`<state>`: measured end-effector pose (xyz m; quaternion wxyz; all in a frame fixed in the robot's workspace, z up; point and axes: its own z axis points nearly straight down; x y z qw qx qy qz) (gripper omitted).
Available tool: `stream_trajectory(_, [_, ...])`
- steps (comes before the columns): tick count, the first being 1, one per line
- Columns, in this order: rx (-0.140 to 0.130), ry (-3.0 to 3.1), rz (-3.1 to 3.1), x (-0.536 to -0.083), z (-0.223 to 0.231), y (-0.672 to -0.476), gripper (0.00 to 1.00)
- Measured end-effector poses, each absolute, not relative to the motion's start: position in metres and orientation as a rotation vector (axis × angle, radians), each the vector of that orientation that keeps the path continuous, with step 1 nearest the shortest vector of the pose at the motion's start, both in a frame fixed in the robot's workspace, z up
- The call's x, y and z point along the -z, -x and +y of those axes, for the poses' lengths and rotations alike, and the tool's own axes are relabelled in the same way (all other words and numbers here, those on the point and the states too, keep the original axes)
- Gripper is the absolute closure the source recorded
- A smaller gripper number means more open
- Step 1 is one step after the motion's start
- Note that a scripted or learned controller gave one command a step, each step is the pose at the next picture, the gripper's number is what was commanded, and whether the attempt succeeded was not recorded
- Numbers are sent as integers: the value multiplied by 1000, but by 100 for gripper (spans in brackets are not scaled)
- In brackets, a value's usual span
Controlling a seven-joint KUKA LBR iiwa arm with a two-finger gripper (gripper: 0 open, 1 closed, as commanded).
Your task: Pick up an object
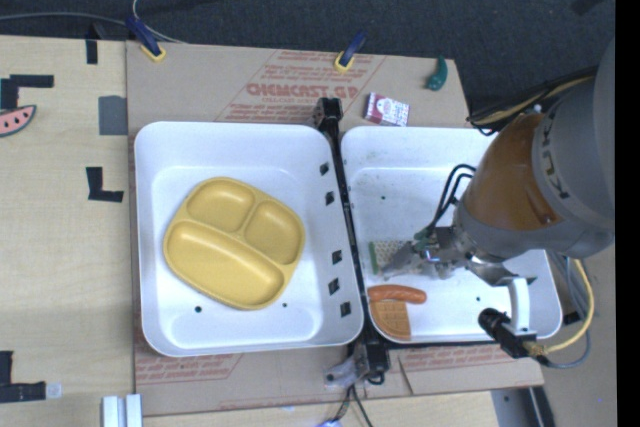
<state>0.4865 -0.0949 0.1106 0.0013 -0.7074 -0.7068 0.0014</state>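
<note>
Two shallow white bins sit side by side on a cardboard sheet (300, 90) laid over a wooden counter (60, 215). The left bin (150, 235) holds a yellow divided plate (233, 241), lying flat near its middle, with one long section and two smaller ones.

The right bin (400, 155) holds three small things near its front left corner. A sausage (397, 294) lies on its side close to the wall between the bins. Just in front of it, touching or nearly so, lies a tan waffle-like piece (392, 318) against the bin's front rim. Just behind the sausage lies a small green item (384, 254), too small to make out.

The grey arm (570, 175) with its orange band (510, 180) reaches in from the right over the right bin. Its gripper (420, 253) points left and hangs low over the bin floor, right beside the green item and just behind the sausage. Whether it is released or clenched cannot be told, and nothing can be seen in its grasp.

Behind the bins, on the cardboard, lie a small red and white packet (385, 109), a yellow clamp (350, 53) and a green clip (437, 74).
</note>
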Motion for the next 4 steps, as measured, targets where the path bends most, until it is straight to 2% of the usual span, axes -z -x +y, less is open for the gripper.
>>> stream_trajectory(1, [0, 2221, -2221, -86, -98, -484, 0])
stream_trajectory(2, [0, 2224, -2223, -95, -98, -484, 100])
stream_trajectory(3, [0, 2224, -2222, -95, -98, -484, 0])
stream_trajectory(4, [-1, 2221, -2222, -104, -98, -484, 100])
